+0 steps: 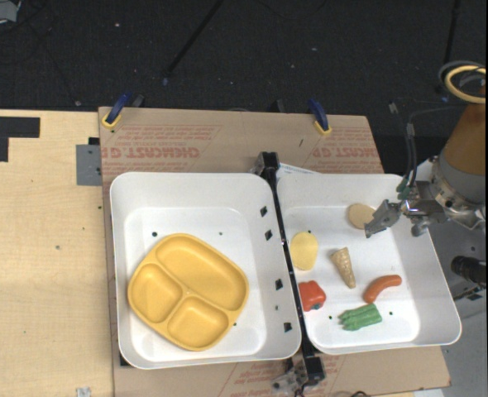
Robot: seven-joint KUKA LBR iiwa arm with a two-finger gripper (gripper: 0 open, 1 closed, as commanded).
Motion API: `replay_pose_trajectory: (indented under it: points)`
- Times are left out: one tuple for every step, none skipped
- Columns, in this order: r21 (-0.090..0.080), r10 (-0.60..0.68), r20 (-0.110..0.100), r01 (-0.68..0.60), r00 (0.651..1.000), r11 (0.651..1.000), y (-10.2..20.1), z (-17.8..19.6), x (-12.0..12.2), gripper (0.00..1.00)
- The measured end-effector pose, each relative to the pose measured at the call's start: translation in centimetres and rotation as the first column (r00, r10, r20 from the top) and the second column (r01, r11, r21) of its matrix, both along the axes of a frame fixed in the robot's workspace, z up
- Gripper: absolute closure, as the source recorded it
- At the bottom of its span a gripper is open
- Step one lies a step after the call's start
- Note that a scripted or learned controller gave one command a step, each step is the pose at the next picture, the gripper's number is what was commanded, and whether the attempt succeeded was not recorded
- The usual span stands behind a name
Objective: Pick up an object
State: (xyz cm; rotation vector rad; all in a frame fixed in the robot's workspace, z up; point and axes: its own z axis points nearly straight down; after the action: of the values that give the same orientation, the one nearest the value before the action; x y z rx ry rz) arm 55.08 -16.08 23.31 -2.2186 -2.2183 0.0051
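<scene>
1. The cardboard (227, 139) under the bins bears red print, upside down and mirrored from this camera; it seems to read "CHEMCAST", though I cannot be sure.
2. The gripper (399, 219) hangs over the right bin (430, 321) near its far right corner. Its fingers stand apart and nothing is between them. One dark finger (382, 221) points toward a tan disc (361, 215) just beside it; whether they touch cannot be told.
3. The right bin also holds a yellow piece (303, 251) by its left wall, a cone (344, 267) mid-bin, a red piece (312, 295) near the left wall, a sausage (382, 287) and a green piece (361, 318) toward the near edge.
4. The left bin (145, 193) holds a yellow tray (188, 290) with three compartments.
</scene>
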Motion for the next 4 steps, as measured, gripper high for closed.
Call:
replay_pose_trajectory:
  points:
    - [0.0, 0.0, 0.0, 0.0, 1.0, 1.0, -0.1, -6.2, -0.6, 0.0]
    - [0.0, 0.001, 0.001, -0.001, 1.0, 1.0, 0.0, -10.5, -0.8, 0.0]
    - [-0.001, -0.001, 0.004, 0.001, 1.0, 1.0, -0.1, -9.2, -0.7, 1.0]
    - [-0.002, 0.0, 0.01, 0.0, 1.0, 1.0, 0.0, -3.0, -0.4, 1.0]
